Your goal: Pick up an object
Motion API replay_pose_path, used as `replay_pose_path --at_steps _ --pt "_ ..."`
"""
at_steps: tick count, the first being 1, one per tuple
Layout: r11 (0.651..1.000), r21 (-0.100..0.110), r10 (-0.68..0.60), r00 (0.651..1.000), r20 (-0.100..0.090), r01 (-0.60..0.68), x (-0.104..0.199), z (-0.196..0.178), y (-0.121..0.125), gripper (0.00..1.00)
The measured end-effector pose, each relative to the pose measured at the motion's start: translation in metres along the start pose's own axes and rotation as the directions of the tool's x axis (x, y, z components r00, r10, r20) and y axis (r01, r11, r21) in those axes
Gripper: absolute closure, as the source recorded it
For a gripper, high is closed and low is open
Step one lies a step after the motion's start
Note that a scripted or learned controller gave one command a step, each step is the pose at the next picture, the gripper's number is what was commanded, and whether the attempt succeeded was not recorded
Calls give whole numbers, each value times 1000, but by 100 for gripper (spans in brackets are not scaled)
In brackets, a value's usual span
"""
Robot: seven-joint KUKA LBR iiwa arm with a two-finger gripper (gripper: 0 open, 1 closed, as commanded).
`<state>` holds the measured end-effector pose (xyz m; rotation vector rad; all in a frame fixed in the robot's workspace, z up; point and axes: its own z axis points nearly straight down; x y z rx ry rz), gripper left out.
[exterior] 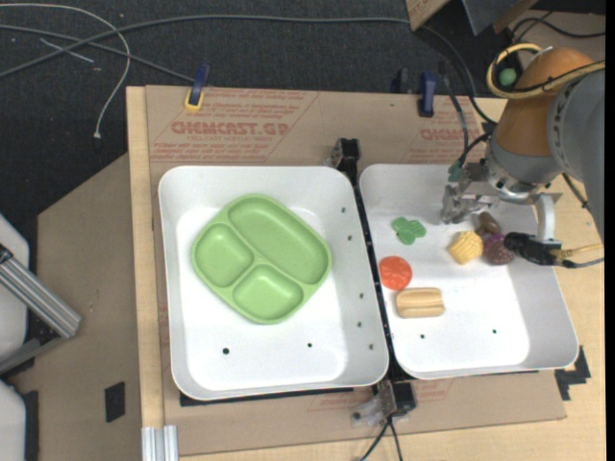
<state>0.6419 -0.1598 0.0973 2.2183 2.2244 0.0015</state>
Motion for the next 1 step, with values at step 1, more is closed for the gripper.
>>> replay_pose_path --at_steps 1 --pt "1000 -8 1 1000 3 -1 1 -65 6 100"
